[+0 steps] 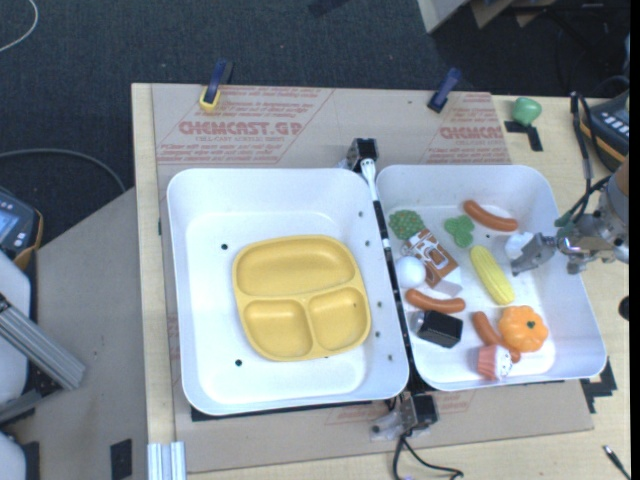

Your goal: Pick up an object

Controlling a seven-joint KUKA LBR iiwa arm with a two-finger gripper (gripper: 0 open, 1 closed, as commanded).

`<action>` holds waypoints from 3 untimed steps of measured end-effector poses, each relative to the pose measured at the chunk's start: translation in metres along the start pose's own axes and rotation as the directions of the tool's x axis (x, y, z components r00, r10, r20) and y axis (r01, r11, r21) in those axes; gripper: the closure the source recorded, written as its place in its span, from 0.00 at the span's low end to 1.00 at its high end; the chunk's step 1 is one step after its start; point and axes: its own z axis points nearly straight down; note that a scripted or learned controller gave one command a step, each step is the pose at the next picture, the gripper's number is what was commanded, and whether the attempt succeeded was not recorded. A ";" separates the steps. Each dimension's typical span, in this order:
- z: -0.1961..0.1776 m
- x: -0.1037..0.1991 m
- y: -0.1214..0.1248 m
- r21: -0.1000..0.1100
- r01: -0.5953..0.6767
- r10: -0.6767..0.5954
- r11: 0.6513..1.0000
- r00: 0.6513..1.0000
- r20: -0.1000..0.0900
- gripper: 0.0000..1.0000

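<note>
The right bin (pixel 570 313) holds several toy foods. Among them are a yellow corn cob (pixel 492 274), an orange pumpkin (pixel 523 329), a red sausage (pixel 490 216), a broccoli (pixel 405 224), a white egg (pixel 410 270), a brown box (pixel 433 253), a hot dog (pixel 434 301), a black block (pixel 439 328) and a pink cupcake (pixel 494 362). My gripper (pixel 528 254) reaches in from the right, low over the bin's right side. It is just right of the corn and above the pumpkin, and I see no object in it.
The left bin (pixel 190 268) holds a yellow divided plate (pixel 300 296). A green ball (pixel 526 110) lies on the bench beyond the right bin. Clamps (pixel 213 85) sit at the board's far edge, and cables and a device (pixel 610 128) are at the right.
</note>
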 end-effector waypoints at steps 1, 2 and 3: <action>0.057 0.007 -0.008 0.000 0.001 -0.001 1.000 1.000 -0.001 0.00; 0.095 0.008 -0.009 -0.001 0.001 -0.001 1.000 1.000 -0.001 0.00; 0.082 0.007 -0.007 -0.008 -0.001 0.001 1.000 1.000 0.003 1.00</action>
